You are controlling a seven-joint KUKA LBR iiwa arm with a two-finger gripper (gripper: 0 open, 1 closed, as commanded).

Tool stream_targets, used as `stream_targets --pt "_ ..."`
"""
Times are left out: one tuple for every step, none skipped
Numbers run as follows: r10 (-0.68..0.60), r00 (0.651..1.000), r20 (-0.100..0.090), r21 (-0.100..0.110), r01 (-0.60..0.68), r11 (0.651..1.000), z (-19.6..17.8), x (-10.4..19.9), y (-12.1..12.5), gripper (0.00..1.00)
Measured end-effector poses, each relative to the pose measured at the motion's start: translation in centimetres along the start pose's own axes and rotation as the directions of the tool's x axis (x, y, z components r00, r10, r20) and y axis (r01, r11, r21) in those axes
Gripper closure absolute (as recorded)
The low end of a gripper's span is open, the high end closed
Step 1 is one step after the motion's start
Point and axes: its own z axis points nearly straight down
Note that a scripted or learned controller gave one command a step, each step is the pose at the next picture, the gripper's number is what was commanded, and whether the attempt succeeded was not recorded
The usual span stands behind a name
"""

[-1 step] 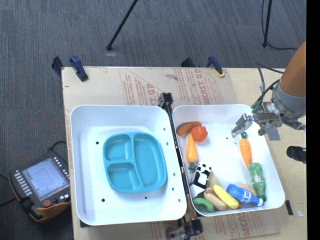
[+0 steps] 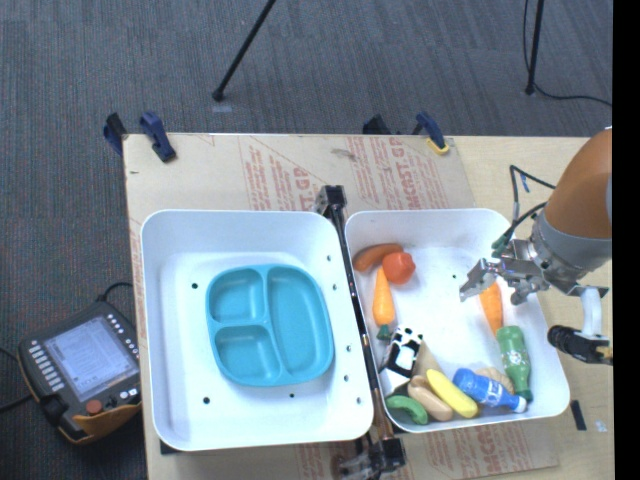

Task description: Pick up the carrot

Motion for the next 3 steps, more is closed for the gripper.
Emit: stream_targets --pt "-0.165 0.986 0.0 -0.002 0.165 0.986 4.9 1.1 2.1 0.0" --pt "-0.163 0.987 -0.001 -0.002 0.163 0.987 3.8 1.0 2.1 1.0" --pt "-0.023 1.0 0.002 -0.008 0.023 1.0 -10.5 4.9 2.2 1.0"
